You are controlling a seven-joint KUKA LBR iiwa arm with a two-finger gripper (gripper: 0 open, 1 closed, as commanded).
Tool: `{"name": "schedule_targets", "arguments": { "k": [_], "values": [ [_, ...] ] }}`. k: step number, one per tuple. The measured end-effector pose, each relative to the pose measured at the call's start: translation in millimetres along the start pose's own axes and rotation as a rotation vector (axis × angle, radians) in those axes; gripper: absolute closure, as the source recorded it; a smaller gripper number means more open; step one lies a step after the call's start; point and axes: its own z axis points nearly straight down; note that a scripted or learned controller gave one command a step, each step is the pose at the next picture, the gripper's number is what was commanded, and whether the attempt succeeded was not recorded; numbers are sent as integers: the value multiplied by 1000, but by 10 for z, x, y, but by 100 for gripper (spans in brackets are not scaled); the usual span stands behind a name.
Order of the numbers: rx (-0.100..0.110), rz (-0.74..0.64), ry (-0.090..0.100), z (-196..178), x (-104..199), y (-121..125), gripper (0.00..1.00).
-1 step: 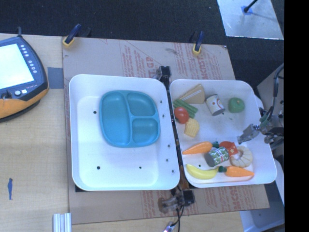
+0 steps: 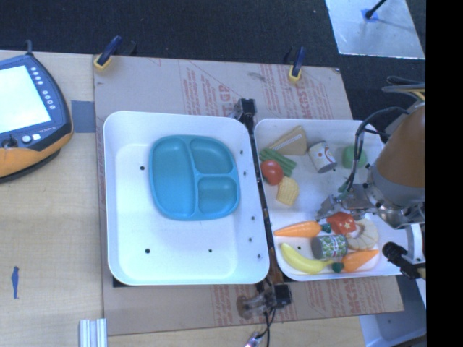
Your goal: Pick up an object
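Note:
The right bin (image 2: pixel 329 186) holds several toy foods: a sandwich wedge (image 2: pixel 293 142), green beans (image 2: pixel 279 160), a tomato (image 2: pixel 272 171), a yellow corn piece (image 2: pixel 287 191), a small grey cup (image 2: pixel 322 156), a green piece (image 2: pixel 351 157), two carrots (image 2: pixel 298 229) (image 2: pixel 359 259), a banana (image 2: pixel 302 259), a can (image 2: pixel 330 246), a red strawberry-like piece (image 2: pixel 343 223) and a beige round piece (image 2: pixel 366 234). My gripper (image 2: pixel 337 208) reaches in from the right, low over the bin's right half, just above the red piece and the can. The arm covers the bin's right rim.
The left bin (image 2: pixel 130 230) bears a blue divided plate (image 2: pixel 194 176). A tablet in an orange case (image 2: pixel 29 114) lies on the bench at far left. Clamps (image 2: pixel 107 53) (image 2: pixel 295 63) hold the cardboard sheet at the back edge.

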Motion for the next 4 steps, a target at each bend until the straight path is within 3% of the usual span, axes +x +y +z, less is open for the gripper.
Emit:
{"name": "schedule_targets", "arguments": {
  "k": [1,2,3,4],
  "values": [
    [2,-4,-1,-98,-8,-3,100],
    [2,-4,1,-502,397,255,100],
    [1,0,2,-736,587,724,100],
    [1,0,2,-733,585,721,0]
  ]
}}
